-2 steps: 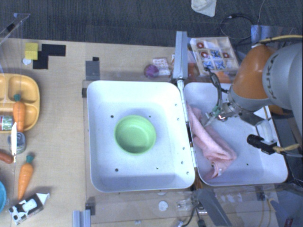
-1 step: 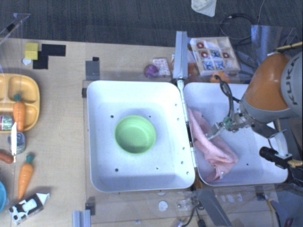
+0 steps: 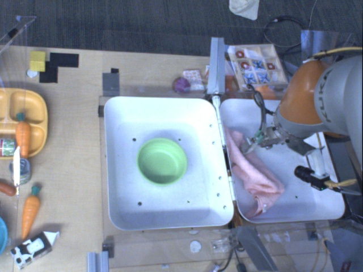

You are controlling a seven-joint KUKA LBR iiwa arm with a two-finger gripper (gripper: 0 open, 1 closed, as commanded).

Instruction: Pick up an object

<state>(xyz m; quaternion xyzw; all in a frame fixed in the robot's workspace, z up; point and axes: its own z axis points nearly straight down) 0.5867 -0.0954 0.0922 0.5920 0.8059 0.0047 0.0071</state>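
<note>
Bins noted first: left bin (image 3: 119,208) holds a green bowl (image 3: 163,161) at centre; right bin (image 3: 317,208) holds a pink cloth (image 3: 252,171) crumpled along its left wall. Arm (image 3: 334,95) is lowered over the right bin, gripper (image 3: 253,143) poised at the cloth's upper end, seemingly touching it. Whether the claw is open or closed cannot be told; nothing is seen held. Risk judged: limp fabric may be pinched thinly and slip out, or drag against the bin wall. Partial lettering, apparently "KU", is read on the arm housing; nothing else is legible.
</note>
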